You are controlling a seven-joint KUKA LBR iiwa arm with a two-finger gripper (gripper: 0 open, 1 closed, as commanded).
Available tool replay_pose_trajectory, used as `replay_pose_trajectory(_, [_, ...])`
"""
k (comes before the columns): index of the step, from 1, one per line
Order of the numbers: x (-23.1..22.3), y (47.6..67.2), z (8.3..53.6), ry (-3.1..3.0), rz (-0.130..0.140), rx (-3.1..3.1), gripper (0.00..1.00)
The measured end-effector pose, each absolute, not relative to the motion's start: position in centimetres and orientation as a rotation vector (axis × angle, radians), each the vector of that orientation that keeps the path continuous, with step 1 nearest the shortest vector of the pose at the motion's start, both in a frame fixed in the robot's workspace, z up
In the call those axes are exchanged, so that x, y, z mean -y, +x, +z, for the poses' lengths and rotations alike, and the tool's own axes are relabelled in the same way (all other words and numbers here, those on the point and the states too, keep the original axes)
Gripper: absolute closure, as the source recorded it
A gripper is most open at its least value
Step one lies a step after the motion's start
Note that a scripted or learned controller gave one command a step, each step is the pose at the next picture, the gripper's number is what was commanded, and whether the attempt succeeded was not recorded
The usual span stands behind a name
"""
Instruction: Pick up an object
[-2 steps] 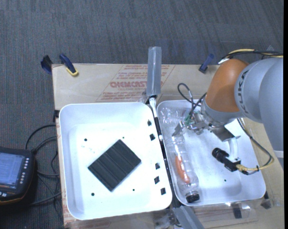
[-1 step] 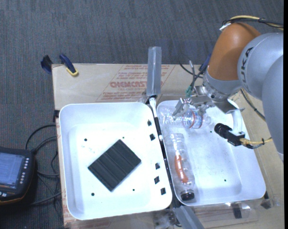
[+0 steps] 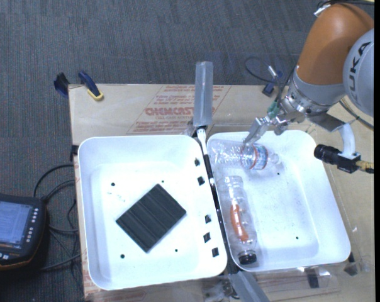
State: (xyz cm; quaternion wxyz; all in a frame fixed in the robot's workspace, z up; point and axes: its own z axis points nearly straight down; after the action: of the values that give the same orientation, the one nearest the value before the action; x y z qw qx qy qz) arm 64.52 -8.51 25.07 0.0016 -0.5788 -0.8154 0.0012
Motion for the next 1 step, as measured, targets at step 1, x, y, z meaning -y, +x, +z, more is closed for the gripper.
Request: replay_pose_trajectory(1, [7.82,62.46,19.5,-1.67,0.004,2.653,0.0])
